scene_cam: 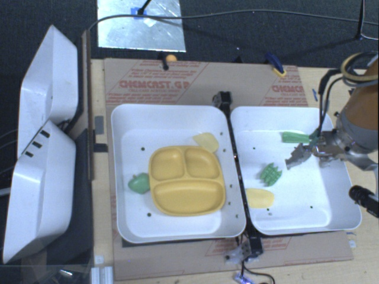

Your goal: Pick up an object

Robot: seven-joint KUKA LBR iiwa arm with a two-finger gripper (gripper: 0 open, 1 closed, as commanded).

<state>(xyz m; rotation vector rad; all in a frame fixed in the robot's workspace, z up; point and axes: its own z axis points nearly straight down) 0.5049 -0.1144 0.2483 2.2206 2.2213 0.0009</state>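
My arm (362, 108) is cut off at the right edge, and its wrist hides part of the right bin (296, 220). My gripper (297, 157) hangs over that bin with its fingers slightly parted, nothing between them. A green stick (294, 137) lies just above the tips, a green knobby piece (270, 174) just left and below, a yellow piece (259, 198) lower. The left bin (133, 220) holds a yellow tray (187, 180).

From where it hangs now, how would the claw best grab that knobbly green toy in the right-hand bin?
Judging by its pose, straight down from above: the knobbly green toy lies flat on the right bin's floor, apart from the yellow piece below it. The gripper should probably close across its narrower width.
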